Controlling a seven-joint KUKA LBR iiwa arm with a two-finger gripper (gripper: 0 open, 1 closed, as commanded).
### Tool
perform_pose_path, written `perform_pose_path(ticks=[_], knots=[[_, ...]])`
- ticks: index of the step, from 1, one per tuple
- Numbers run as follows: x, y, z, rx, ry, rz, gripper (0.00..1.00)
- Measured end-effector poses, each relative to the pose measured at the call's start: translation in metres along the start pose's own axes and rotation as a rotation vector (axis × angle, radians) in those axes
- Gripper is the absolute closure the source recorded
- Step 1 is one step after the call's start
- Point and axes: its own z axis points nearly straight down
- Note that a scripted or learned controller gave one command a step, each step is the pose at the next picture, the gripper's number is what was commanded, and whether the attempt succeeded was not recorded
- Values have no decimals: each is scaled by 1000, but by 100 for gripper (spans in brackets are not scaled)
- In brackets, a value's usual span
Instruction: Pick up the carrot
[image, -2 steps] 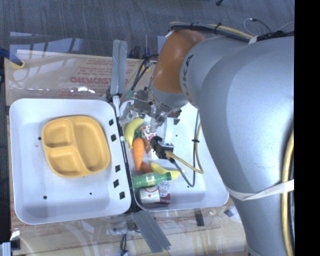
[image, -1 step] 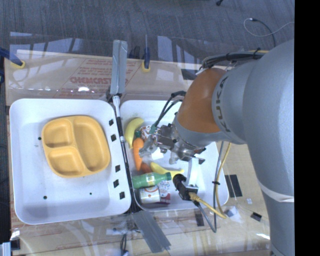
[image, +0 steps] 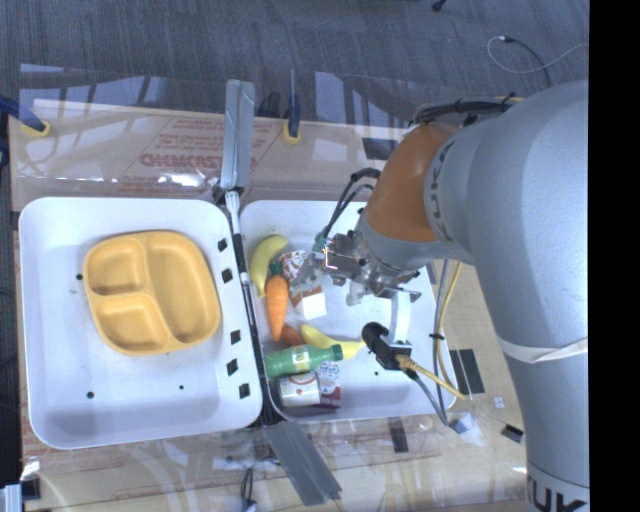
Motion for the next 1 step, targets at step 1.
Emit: perform_pose_path(ticks=[1], knots=[[39, 0, -72, -1, 0, 45, 0]])
